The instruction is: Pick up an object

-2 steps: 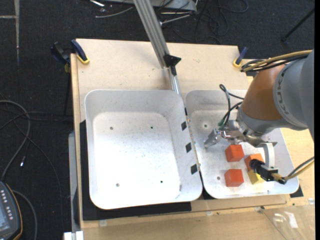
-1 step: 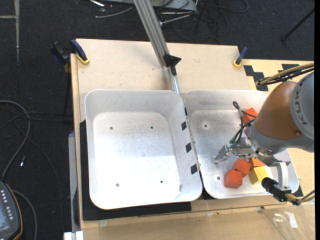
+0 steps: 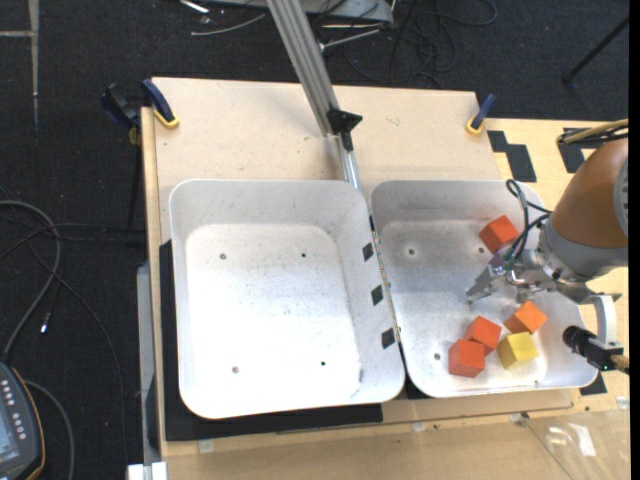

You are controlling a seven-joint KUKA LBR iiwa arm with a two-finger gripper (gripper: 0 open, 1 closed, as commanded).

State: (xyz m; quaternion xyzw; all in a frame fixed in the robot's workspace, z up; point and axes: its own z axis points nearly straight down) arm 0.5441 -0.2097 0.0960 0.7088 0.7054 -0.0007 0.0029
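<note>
Near edge of the right bin (image 3: 430,193): a red cube (image 3: 466,358) is seen lowest, with a yellow cube (image 3: 518,349) just beside it toward the arm.
Next row back: an orange cube (image 3: 486,331) is found touching the red one at its upper corner, and another orange cube (image 3: 526,317) sits just above the yellow one, partly under the wrist hardware.
Middle of the bin: the gripper (image 3: 492,280) is held low over the bin floor, pointing into the bin from the right; no block can be seen between its fingers, and whether they are spread or closed cannot be told from this angle.
Farther back: a lone orange block (image 3: 498,233) is seen apart from the cluster, near the gripper's upper side.
Handling, judged: the blocks are taken to be small, light, rigid cubes with flat faces, likely wood or foam; slip is expected to be low.
Grasp point, judged: two opposite flat faces should be pinched squarely; the lone block is favoured, since open space is left around it.
Far left: the left bin (image 3: 200,208) is noted beside the right one.
</note>
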